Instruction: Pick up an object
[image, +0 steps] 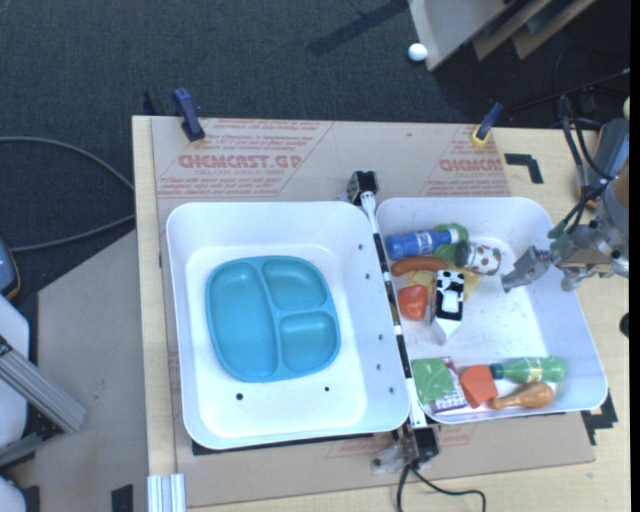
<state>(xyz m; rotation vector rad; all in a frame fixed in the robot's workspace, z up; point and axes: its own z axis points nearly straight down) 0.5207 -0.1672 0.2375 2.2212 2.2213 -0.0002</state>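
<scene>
End effector (540, 268) over the right bin's (525, 330) right side, arm cut off by the frame edge.

Its fingers are small and blurred, so whether they are spread or pressed together cannot be told, and nothing shows between them. Objects lie in two clusters in that bin: a blue bottle (425, 243), a small ball (485, 259) and a red piece (412, 301) near the upper left wall; a green bottle (530, 370), an orange block (478, 383) and a green packet (433, 379) along the near wall. A blue tray (272, 317) sits in the left bin (190, 250) on the counter (150, 300).
</scene>
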